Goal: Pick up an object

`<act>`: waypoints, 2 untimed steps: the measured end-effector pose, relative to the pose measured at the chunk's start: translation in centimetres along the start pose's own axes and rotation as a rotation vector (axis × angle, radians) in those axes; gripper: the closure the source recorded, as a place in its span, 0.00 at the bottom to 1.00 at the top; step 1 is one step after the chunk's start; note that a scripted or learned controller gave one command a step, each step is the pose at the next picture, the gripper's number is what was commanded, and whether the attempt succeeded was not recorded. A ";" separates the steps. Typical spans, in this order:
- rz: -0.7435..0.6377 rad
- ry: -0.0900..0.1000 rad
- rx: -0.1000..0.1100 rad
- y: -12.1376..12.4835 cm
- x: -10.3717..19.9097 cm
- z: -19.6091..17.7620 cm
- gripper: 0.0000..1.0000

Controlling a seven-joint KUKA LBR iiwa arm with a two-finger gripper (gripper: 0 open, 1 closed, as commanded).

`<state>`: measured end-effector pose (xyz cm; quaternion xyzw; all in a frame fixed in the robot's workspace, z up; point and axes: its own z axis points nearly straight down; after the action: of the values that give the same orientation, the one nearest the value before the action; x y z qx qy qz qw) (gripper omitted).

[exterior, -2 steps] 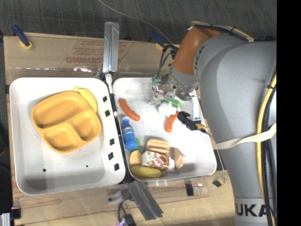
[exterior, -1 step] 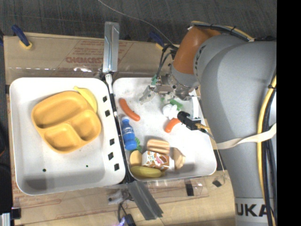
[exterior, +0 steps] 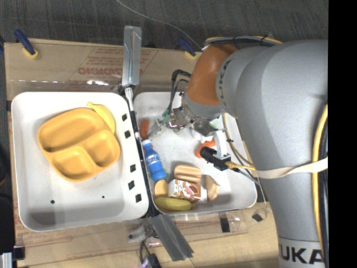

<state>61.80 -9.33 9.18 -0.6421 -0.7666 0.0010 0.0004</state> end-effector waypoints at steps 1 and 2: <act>-0.093 0.000 -0.002 3.4 -3.5 -0.1 0.00; -0.515 0.002 0.001 -1.9 -1.3 0.0 0.00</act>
<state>60.13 -10.90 9.15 -0.4255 -0.9050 0.0004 0.0016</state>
